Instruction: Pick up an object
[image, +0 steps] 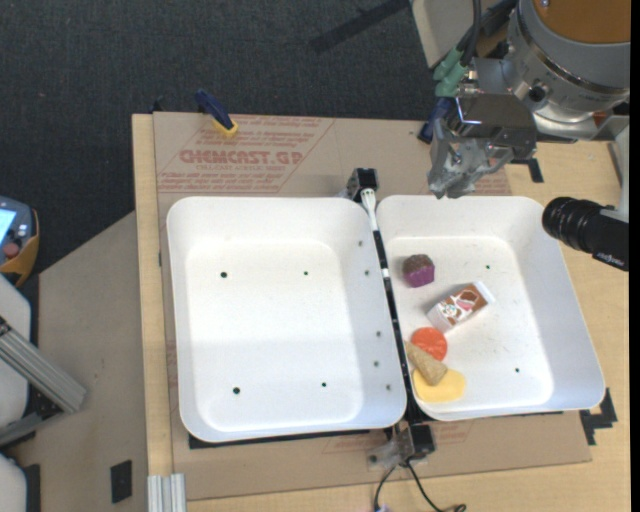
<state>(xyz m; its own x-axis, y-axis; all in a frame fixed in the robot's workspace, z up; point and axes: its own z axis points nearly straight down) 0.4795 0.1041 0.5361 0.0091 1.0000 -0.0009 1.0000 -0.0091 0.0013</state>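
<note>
The right bin holds several small items near its left side: a purple block, a red-and-white packet, an orange-red piece, a tan lump and a yellow disc. My gripper hangs above the far rim of the right bin, well back from these items, with nothing seen between its fingers.
The left bin lies beside the right one, with a black clamp at the top of their shared edge. A black cylinder juts in over the right bin's right rim. A blue-and-yellow clip lies on the cardboard at the far left.
</note>
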